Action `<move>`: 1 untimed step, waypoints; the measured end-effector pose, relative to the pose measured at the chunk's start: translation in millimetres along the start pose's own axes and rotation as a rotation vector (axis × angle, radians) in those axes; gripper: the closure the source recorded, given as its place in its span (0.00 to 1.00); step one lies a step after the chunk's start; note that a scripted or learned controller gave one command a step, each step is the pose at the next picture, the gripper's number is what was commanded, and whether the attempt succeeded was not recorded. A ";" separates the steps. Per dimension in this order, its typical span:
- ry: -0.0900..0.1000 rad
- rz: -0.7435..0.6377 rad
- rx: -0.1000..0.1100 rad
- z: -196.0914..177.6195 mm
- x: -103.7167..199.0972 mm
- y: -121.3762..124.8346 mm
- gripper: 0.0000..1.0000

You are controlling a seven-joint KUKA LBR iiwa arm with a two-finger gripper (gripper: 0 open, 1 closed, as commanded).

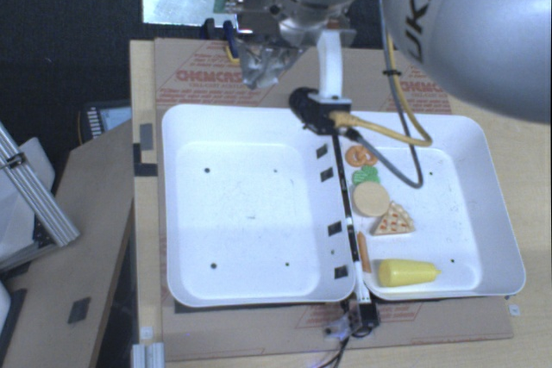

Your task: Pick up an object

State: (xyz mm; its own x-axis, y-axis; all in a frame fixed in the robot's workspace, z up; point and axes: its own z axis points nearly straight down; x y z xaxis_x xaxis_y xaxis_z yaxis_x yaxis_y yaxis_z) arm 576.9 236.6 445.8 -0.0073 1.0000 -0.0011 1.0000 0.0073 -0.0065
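Observation:
Several toy foods lie along the left side of the right bin [483, 185]: a brown pretzel [360, 157], a green piece [366, 176], a tan round cookie [372, 200], a pizza slice [393, 221], a thin orange stick [364, 252] by the divider and a yellow corn-like piece [407, 272] near the front. My gripper [263, 69] hangs high above the bench, beyond the back rim of the left bin [190, 185], well away from the foods. I see nothing between its fingers.
A black cable fitting [315, 110] and a yellow cable [388, 132] hang over the back of the divider between the bins. The large grey arm [474, 13] covers the upper right. A metal frame [34, 194] stands at the left.

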 end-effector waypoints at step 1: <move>0.005 0.003 -0.014 -70.0 -8.6 -18.8 1.00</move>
State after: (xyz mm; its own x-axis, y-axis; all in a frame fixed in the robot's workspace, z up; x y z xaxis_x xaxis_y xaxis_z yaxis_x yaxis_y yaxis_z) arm 558.6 227.9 515.9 -0.0046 1.0000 0.0039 1.0000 0.0046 0.0075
